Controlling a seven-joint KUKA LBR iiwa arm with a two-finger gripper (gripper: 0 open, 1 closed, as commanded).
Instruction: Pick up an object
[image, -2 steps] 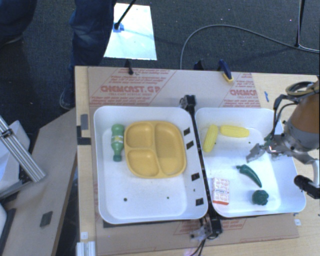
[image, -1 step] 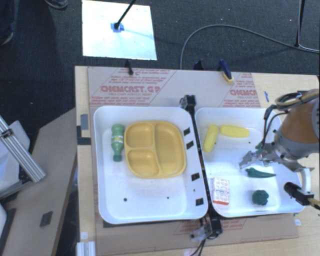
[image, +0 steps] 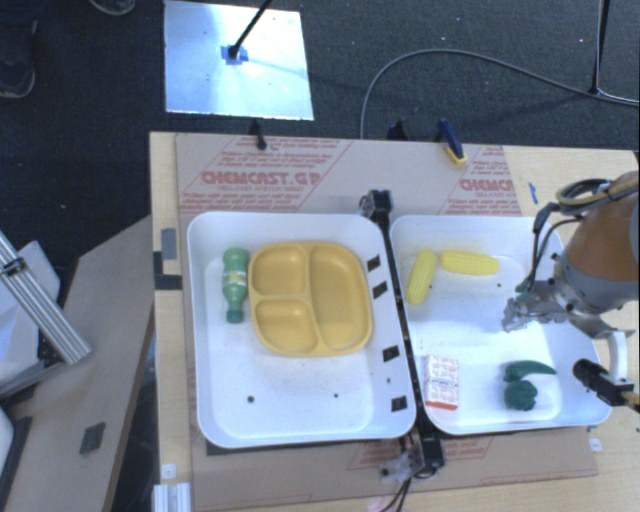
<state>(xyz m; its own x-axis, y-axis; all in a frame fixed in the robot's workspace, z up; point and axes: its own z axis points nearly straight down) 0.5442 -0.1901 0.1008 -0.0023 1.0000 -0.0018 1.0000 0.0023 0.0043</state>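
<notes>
The right bin (image: 480, 420) holds a yellow corn cob (image: 421, 276), a yellow banana-like piece (image: 469, 263), a small red-and-white carton (image: 441, 383) and a green vegetable toy (image: 523, 384). My gripper (image: 520, 314) comes in from the right and hovers low over the bin's bare middle. It is right of the corn cob, below the banana-like piece and above the green toy. I see nothing in it.
The left bin (image: 300, 410) holds a yellow divided plate (image: 308, 299) and a green bottle (image: 234, 284) beside it on the left. A black clip divider (image: 385, 290) runs between the bins. The arm's body (image: 600, 250) overhangs the right bin's right edge.
</notes>
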